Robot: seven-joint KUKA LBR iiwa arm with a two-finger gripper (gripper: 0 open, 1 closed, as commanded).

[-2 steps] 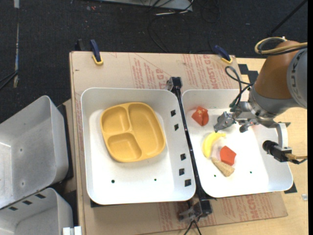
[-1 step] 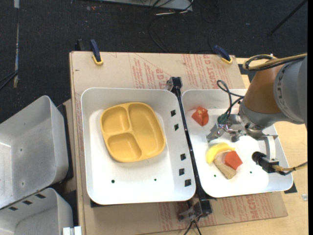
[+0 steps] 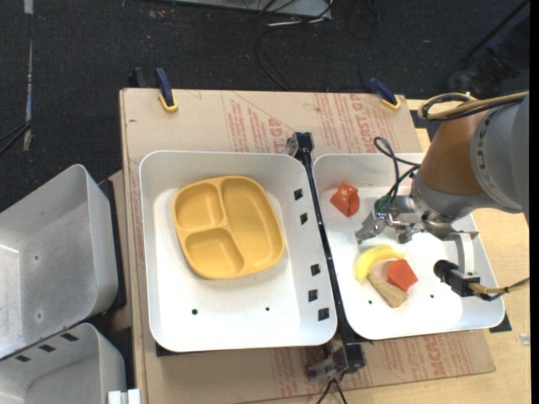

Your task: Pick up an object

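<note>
The gripper (image 3: 389, 225) sits low inside the right bin (image 3: 362, 326), directly above the banana (image 3: 373, 259); whether it is open or closed cannot be determined. Nothing is visibly gripped. Against the banana's right side lie an orange-red block (image 3: 402, 274) and a tan piece (image 3: 387, 291) (touching each other). A red object (image 3: 344, 199) lies up-left of the banana. The yellow divided plate (image 3: 227, 225) occupies the left bin (image 3: 160, 310).

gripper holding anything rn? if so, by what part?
Cannot tell. The gripper sits over the right bin, just above the banana and red block, but no object visibly sits in its grasp from this view.
</note>
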